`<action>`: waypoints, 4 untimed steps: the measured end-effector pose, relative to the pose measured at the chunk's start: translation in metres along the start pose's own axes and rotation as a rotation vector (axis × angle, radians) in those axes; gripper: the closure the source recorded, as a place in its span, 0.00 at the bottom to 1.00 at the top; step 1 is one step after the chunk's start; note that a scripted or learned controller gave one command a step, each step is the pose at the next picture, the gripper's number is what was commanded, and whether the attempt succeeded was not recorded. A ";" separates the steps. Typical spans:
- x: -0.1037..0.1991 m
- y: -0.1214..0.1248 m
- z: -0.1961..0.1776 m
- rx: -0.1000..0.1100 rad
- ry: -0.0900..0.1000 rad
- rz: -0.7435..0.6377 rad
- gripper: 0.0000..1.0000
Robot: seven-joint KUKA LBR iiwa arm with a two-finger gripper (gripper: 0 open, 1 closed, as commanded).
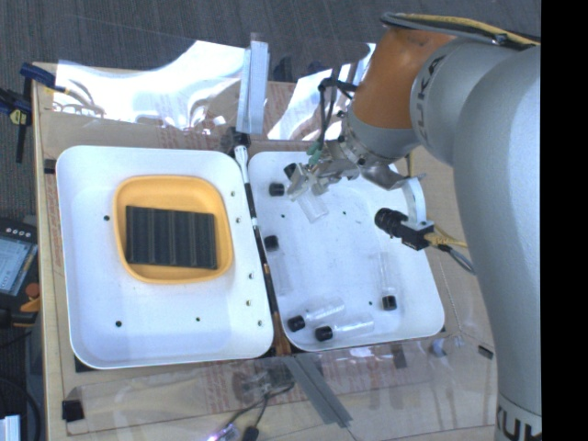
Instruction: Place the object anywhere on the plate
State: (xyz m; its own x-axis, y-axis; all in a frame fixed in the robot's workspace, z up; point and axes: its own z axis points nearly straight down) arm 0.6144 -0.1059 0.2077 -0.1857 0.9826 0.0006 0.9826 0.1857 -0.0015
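The arm [459,154] covers the right bin's [418,315] far right corner and runs off the frame's top and bottom. We cannot tell how the gripper's [305,180] fingers stand; the clear tubes [344,315] blur into glare.

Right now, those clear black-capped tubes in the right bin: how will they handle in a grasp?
The tubes look round and lie flat, so probably roll when nudged. Their clear, glossy walls suggest slippery. Slim and seemingly hollow, so likely light; they may squirt from the gripper.
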 end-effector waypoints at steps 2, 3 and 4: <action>0.059 0.003 0.016 0.001 0.001 -0.113 1.00; 0.101 0.007 0.017 0.005 0.001 -0.294 1.00; 0.101 0.007 0.017 0.004 0.001 -0.294 0.00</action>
